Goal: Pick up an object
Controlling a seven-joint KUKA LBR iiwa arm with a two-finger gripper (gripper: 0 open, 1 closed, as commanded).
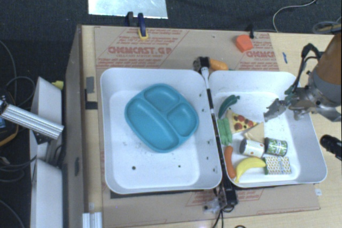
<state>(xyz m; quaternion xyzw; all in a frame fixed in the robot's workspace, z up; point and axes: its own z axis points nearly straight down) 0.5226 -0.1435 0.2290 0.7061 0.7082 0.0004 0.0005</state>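
White plastic bins sit side by side on my bench. In the left bin I see a blue divided plate near its centre. The right bin holds the pickable toys: a banana near its front edge, a carrot along its left wall, a green can, a pizza slice and a green pepper. My gripper hovers over the right bin's middle, near its far-right side; I cannot tell how its tool is set, and I see nothing between its tips.

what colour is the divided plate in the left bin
Light blue: the divided plate shows plainly in the camera view.
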